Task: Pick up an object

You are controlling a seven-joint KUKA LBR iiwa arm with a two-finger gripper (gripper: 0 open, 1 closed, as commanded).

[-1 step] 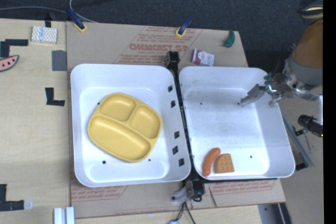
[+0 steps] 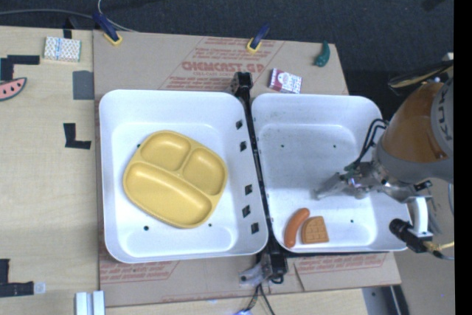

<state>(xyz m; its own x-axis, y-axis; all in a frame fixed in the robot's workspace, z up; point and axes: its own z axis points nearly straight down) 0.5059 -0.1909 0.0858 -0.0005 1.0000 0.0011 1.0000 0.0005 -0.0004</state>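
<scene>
In the right bin (image 2: 317, 111), near its front wall, lie an orange-red toy sausage (image 2: 296, 226) and a brown waffle-like square (image 2: 316, 230), side by side and touching. My gripper (image 2: 327, 190) hangs over the middle of this bin, pointing left, a little behind and to the right of the two toys and apart from them. The grey arm with its orange band (image 2: 414, 130) reaches in from the right over the bin's right wall. A yellow divided plate (image 2: 175, 178) lies in the left bin (image 2: 118, 114).
The two bins are joined by a black clamp strip (image 2: 249, 158). A small red-and-white packet (image 2: 284, 81) lies on the cardboard behind the right bin. Yellow clips (image 2: 257, 40) and a cable sit at the cardboard's far edge.
</scene>
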